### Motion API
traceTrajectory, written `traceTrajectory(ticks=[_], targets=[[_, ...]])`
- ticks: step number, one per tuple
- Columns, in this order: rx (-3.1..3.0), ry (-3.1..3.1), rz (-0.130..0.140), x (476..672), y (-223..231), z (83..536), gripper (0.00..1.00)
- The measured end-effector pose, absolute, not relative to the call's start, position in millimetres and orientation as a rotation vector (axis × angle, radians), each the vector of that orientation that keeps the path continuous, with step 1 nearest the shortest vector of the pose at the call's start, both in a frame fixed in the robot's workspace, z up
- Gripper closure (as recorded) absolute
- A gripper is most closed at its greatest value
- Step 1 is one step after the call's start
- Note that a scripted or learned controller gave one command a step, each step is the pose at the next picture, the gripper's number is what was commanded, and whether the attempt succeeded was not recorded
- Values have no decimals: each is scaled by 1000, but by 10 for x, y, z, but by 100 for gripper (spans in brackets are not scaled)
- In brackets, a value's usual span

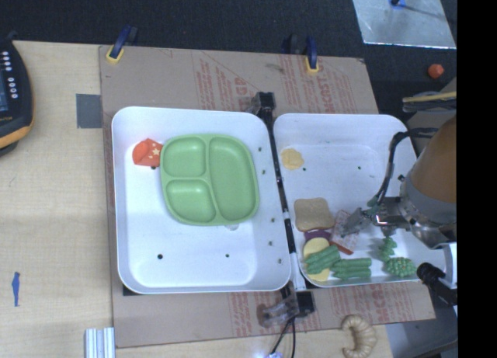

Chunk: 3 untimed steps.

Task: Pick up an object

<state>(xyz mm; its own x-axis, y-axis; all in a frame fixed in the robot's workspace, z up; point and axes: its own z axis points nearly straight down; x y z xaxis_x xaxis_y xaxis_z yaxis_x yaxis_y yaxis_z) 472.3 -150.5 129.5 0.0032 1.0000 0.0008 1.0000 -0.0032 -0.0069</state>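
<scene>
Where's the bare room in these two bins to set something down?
Left bin: the floor in front of the green divided plate is bare. Right bin: the middle is free, between the yellow disc and the arm. Crowded: its near edge, with bread slice, green vegetables and gripper.

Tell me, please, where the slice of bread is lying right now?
The slice of bread lies in the right bin, near its left wall, just above the purple and yellow pieces and below the small yellow disc.
</scene>
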Motion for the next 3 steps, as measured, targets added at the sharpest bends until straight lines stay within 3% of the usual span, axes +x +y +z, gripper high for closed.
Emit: traceTrajectory(ticks=[1,2,3], targets=[[-2211,-2230,2,5135,-1289,919,0],[-2226,-2229,-2,5850,-2135,943,0],[-2212,-2228,-2,4934,-1184,943,0]])
